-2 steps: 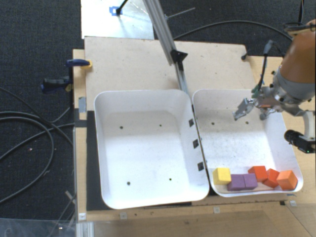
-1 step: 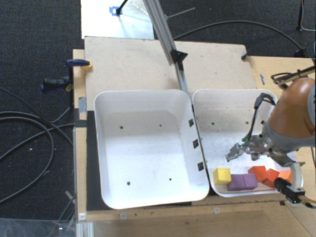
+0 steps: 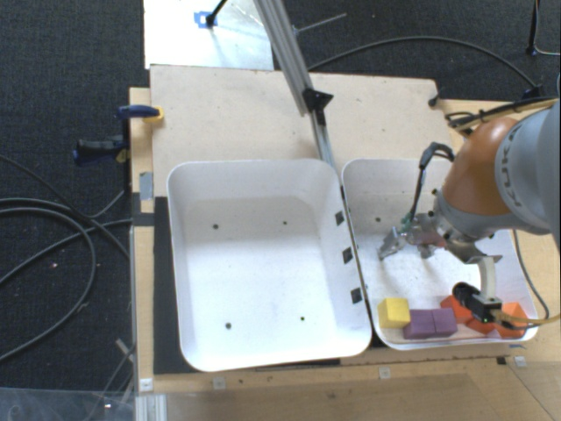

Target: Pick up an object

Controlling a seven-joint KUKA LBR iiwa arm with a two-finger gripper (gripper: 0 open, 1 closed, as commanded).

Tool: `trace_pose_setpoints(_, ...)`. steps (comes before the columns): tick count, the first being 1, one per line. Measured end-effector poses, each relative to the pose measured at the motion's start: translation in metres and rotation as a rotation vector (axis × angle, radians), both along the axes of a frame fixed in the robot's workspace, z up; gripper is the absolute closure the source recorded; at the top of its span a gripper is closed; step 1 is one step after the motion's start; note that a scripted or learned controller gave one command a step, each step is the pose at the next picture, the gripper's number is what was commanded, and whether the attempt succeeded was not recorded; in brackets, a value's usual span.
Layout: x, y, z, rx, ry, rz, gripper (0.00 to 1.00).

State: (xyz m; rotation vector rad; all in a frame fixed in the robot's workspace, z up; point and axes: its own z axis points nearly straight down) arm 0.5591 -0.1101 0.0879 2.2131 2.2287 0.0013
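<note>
Hovering above the right bin (image 3: 383, 191), the gripper (image 3: 394, 241) shows fingers spread, holding nothing; the yellow block (image 3: 394, 311) and purple block (image 3: 429, 324) lie nearer the front wall. Closing here would likely grab nothing.

Single fixed camera above the tabletop (image 3: 263, 112), looking down at a slant, far enough back to take in both white bins, left-hand bin (image 3: 254, 261) mid-frame, right-hand bin (image 3: 377, 200) at lower right, arm (image 3: 491, 174) entering from the right edge, dark floor (image 3: 61, 60) along left and top.
</note>
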Motion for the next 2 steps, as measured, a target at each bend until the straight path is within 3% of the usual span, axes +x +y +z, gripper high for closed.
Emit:
trace_pose_setpoints(1,-0.031,-0.029,0.097,-0.003,-0.006,-0.008,0.0)
trace_pose_setpoints(2,-0.074,-0.073,0.242,-0.005,-0.01,-0.007,0.0)
